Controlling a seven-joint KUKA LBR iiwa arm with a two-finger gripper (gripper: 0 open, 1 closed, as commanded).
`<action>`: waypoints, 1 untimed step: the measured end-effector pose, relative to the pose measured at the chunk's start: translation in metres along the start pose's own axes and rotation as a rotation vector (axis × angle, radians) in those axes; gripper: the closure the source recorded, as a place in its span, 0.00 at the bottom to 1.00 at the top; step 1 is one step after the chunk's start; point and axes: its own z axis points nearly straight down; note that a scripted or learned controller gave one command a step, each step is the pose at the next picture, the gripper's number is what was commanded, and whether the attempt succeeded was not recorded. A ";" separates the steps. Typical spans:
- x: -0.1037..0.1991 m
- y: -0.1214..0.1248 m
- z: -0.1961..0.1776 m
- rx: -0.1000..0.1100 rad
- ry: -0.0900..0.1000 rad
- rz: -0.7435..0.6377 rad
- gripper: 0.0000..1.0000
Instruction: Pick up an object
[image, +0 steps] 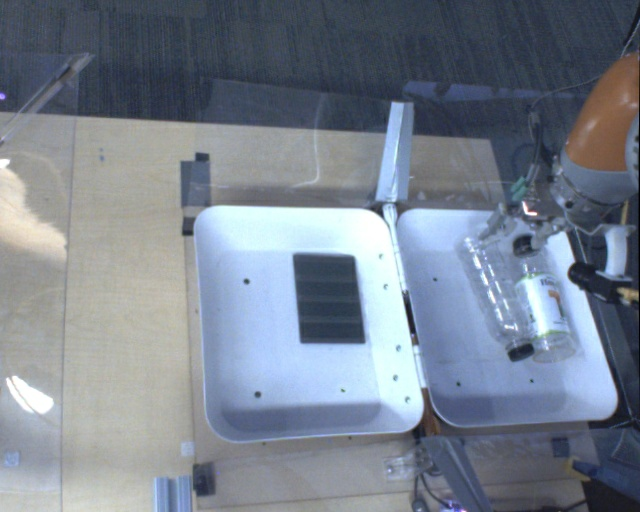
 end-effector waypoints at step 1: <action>0.012 -0.016 0.106 -0.007 -0.001 -0.063 0.00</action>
